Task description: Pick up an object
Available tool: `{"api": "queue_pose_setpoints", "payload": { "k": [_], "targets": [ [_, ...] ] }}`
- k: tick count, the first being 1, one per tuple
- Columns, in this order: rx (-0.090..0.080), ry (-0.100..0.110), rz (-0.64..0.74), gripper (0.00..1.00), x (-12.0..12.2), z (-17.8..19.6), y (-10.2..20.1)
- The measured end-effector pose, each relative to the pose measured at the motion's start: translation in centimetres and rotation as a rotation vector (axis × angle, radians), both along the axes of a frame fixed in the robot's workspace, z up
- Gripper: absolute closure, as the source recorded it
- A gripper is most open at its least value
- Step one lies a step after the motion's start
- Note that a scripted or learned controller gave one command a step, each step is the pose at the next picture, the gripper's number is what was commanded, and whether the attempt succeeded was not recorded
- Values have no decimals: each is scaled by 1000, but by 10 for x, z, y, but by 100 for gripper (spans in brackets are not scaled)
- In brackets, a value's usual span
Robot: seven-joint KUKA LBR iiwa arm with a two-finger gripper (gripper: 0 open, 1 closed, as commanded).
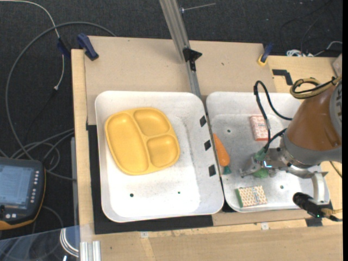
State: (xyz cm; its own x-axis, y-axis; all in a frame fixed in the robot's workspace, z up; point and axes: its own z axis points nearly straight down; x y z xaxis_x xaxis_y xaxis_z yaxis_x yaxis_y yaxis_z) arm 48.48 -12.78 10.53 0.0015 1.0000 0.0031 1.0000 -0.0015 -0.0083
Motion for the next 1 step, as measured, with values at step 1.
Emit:
{"api": "queue_pose_setpoints", "payload": {
  "k": [1],
  "targets": [
    [-2, -9, 1, 100, 3, 14, 0]
  ]
}}
